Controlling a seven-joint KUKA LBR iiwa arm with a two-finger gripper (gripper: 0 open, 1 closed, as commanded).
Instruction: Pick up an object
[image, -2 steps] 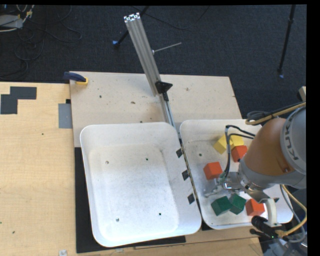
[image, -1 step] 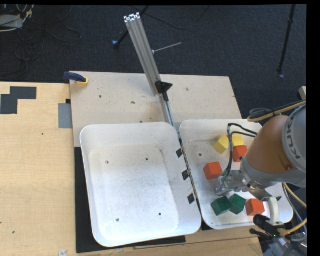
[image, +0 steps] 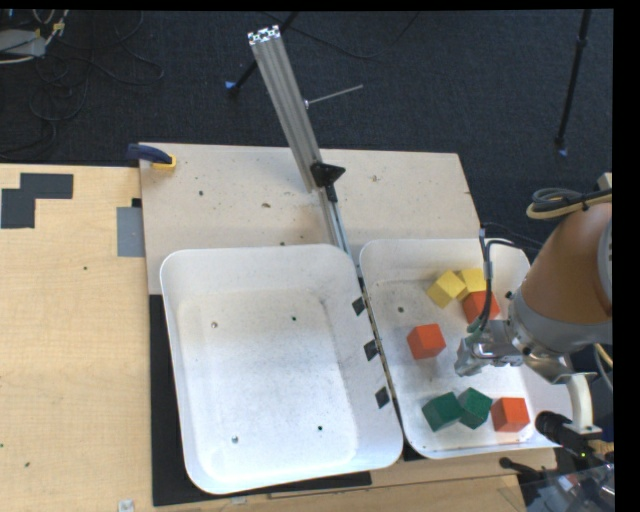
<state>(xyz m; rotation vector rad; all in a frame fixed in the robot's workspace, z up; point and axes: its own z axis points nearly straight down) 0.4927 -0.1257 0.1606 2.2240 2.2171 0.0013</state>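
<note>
The right bin (image: 392, 262) holds several small blocks. Two yellow blocks (image: 447, 288) lie at its far side, with a red block (image: 477, 306) just below them, partly behind the arm. Another red block (image: 426, 341) sits alone near the bin's middle. Two green blocks (image: 441, 411) (image: 476, 406) and a third red block (image: 511, 413) line the near edge. My gripper (image: 478, 358) hovers low over the bin floor, right of the lone red block and above the green ones. Nothing shows in its grasp.
The left bin (image: 180, 270) lies beside the right one, with black clips along the shared rim. A slanted aluminium post (image: 290, 100) rises from the board behind the bins. A blue clamp (image: 152, 155) sits at the board's far left corner.
</note>
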